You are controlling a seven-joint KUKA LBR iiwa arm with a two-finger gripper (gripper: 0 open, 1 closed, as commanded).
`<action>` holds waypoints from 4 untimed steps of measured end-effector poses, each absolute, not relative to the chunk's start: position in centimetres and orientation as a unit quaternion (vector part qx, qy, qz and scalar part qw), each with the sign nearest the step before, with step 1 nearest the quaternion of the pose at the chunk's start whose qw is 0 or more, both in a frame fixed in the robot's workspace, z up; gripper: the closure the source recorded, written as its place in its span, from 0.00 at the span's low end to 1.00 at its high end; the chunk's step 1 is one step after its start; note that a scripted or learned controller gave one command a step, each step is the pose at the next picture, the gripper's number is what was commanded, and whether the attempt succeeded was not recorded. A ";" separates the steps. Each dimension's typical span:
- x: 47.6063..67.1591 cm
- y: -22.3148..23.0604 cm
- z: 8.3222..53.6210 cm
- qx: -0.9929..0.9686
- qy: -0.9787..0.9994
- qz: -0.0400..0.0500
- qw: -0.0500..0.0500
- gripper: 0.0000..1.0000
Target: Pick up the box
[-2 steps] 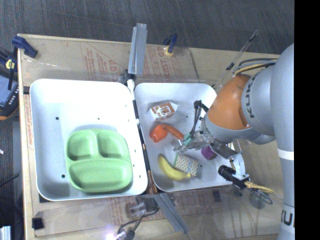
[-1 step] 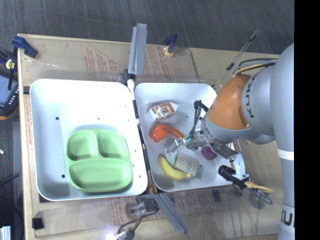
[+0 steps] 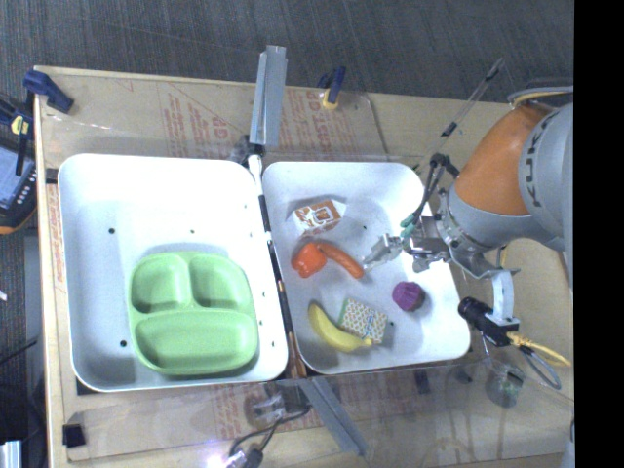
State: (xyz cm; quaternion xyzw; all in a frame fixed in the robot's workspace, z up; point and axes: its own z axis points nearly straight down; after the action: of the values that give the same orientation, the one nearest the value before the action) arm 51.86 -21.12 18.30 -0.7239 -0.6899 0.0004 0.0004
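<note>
Box: you have 2 candidates in the right bin, so settle the target first. The small patterned box lies flat near the front wall, its left edge touching or just beside the banana. The orange-and-white carton sits nearer the back wall, well apart from the other items.

Gripper: the gripper is over the middle of the right bin, just right of the carrot and above the patterned box in the view. Its fingers look slightly parted with nothing between them, so treat it as empty and open.

Step in hand: judged from the layout, you are at the approach, not yet aligned over either box.

Approach advice: for the patterned box, come straight down and set the fingers across its 2 free edges, away from the banana side, so 1 finger does not land on the fruit.

Neighbours: the purple fruit sits near the box on its right; keep the descent narrow between the 2.

Risk: the box lies flat and low, so a shallow close may slide over its top. Go down close to the bin floor before closing.

Other bin: the left bin holds a green tray; ignore it.
</note>
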 end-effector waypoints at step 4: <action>47.6 -21.0 10.2 -0.643 -0.766 0.001 0.001 0.00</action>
State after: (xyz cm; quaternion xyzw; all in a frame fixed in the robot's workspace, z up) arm 47.61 -21.01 10.20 -0.6434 -0.7655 0.0005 0.0012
